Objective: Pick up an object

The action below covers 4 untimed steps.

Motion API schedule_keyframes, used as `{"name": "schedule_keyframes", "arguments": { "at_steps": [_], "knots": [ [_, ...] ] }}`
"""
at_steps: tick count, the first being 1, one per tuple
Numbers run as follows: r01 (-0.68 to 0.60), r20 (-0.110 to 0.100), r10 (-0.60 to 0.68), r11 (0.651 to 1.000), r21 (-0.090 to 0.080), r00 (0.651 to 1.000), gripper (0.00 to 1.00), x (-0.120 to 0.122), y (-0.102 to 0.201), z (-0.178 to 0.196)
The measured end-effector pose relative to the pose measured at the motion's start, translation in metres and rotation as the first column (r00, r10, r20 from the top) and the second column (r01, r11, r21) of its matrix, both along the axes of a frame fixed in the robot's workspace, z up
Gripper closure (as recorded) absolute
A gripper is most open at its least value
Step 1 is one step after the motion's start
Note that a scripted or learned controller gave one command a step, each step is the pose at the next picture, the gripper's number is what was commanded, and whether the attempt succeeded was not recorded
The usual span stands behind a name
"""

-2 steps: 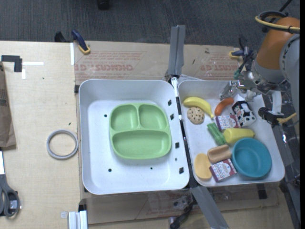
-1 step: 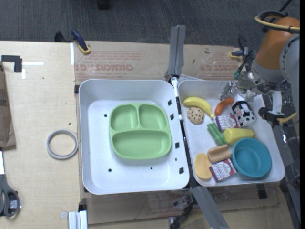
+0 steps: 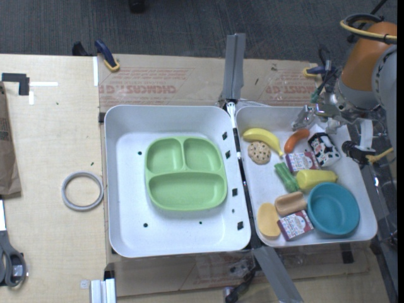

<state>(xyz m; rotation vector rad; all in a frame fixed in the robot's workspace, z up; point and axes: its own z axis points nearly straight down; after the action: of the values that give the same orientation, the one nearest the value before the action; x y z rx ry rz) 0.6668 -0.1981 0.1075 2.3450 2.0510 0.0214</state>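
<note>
**Arm positioned over the far corner of the right bin**

Two shallow white bins are seen side by side on the counter [image 3: 50,125]. The left bin [image 3: 120,169] holds a green divided plate [image 3: 186,172], which lies flat near its middle. The right bin [image 3: 369,229] carries the loose objects: a yellow banana [image 3: 262,137] and a round cookie [image 3: 259,152] toward its far left, an orange carrot-like piece [image 3: 295,139] beside them, a black-and-white cow-patterned item [image 3: 322,150] further right, and a green stick [image 3: 286,177] touching a yellow piece [image 3: 315,178]. Nearer the camera, a blue bowl [image 3: 333,209] is placed against a small purple carton [image 3: 295,225], with a tan bread-like piece [image 3: 290,202] and a pale orange chip [image 3: 268,219] just beside it.

The gripper [image 3: 315,113] is seen at the far edge of the right bin, close above the carrot-like piece and the cow-patterned item. Whether it is released or clenched cannot be told; nothing is seen grasped. On the counter to the left, a grey ring [image 3: 82,190] is laid well apart from the bins.
</note>
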Motion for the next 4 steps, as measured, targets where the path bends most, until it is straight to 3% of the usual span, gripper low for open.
{"name": "schedule_keyframes", "arguments": {
  "at_steps": [1,2,3,4],
  "knots": [
    [0.372,-0.022,-0.372,0.928,0.018,0.928,0.00,-0.005,-0.012,0.014],
    [-0.055,-0.027,0.055,0.998,0.009,0.998,0.00,-0.007,0.019,0.050],
    [-0.074,-0.028,0.074,0.997,0.009,0.997,0.00,-0.008,0.012,-0.015],
    [-0.073,-0.030,0.074,0.997,0.011,0.997,1.00,-0.008,0.012,-0.006]
  ]
}}
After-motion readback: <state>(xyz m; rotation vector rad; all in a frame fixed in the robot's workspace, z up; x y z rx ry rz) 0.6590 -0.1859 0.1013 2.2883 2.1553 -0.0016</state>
